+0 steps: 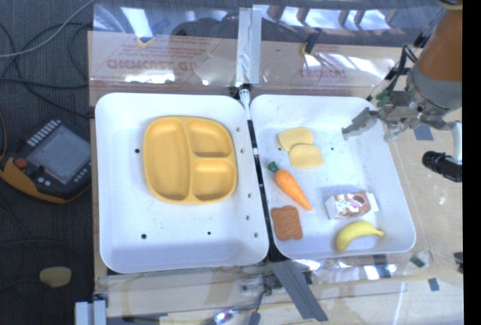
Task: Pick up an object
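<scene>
Hovering over the far right corner of the right bin (402, 188), the gripper (373, 120) holds nothing, and whether it is wide or narrow cannot be told from here. Nearest it, toward the left, lie two pale yellow pieces (300, 147) touching each other, with a carrot (290, 186) just nearer, then a brown piece (286, 223), a small packet (350, 205) and a banana (356, 235). All look like light, stiff, smooth toy food; the carrot seems best gripped across its thick middle.
</scene>
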Action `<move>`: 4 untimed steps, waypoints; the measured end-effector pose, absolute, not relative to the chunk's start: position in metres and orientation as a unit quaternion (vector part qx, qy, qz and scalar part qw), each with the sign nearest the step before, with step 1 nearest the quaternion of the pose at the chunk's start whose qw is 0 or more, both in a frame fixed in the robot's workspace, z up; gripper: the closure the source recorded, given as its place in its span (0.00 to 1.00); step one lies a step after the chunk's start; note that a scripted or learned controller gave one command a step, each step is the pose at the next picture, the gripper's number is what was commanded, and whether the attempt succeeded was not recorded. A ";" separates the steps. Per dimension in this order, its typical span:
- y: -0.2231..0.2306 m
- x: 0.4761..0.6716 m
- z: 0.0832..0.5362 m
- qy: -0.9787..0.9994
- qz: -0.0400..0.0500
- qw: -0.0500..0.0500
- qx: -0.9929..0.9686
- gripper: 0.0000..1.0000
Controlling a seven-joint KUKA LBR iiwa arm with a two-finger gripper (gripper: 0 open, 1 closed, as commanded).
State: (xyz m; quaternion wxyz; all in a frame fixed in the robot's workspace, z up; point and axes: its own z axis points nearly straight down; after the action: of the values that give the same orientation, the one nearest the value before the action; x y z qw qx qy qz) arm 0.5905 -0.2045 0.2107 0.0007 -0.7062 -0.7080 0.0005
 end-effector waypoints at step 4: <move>-0.097 0.533 0.097 -0.728 0.000 0.001 -0.686 0.00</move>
State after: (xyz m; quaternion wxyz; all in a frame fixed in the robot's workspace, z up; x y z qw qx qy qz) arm 0.5332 -0.0966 0.0972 0.0012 -0.6861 -0.7275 0.0005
